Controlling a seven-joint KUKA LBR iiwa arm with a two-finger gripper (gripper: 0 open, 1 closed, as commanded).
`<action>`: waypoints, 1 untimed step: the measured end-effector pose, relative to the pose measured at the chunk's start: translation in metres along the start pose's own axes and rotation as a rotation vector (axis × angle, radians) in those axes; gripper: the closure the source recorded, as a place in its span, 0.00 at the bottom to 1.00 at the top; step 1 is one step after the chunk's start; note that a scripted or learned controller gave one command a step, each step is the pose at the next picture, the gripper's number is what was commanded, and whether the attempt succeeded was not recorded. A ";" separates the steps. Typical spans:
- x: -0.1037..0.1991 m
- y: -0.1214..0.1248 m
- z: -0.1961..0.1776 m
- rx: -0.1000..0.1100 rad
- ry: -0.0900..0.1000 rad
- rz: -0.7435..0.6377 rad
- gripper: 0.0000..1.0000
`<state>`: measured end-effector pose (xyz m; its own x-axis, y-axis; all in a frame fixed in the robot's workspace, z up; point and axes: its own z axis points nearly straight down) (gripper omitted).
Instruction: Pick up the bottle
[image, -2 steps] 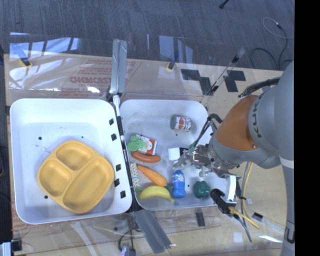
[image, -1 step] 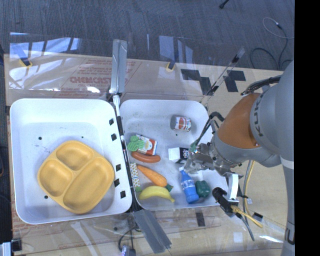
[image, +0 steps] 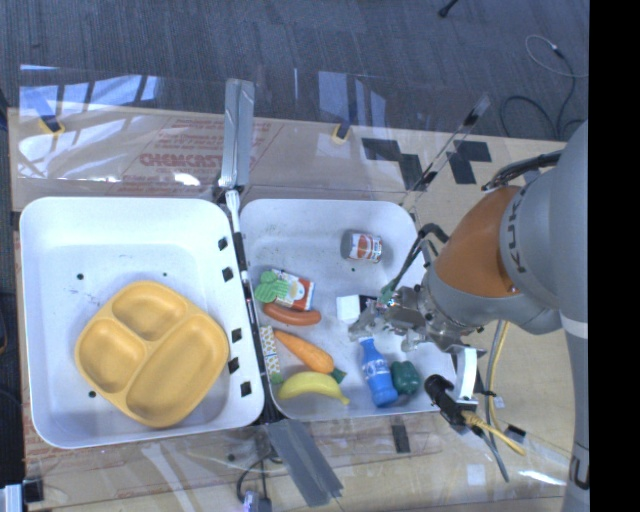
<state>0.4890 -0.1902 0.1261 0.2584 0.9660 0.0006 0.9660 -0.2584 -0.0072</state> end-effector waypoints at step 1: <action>-0.016 -0.009 0.035 -0.004 0.001 -0.022 0.00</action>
<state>0.4765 -0.2029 0.0913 0.2375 0.9714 0.0015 0.9714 -0.2375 -0.0037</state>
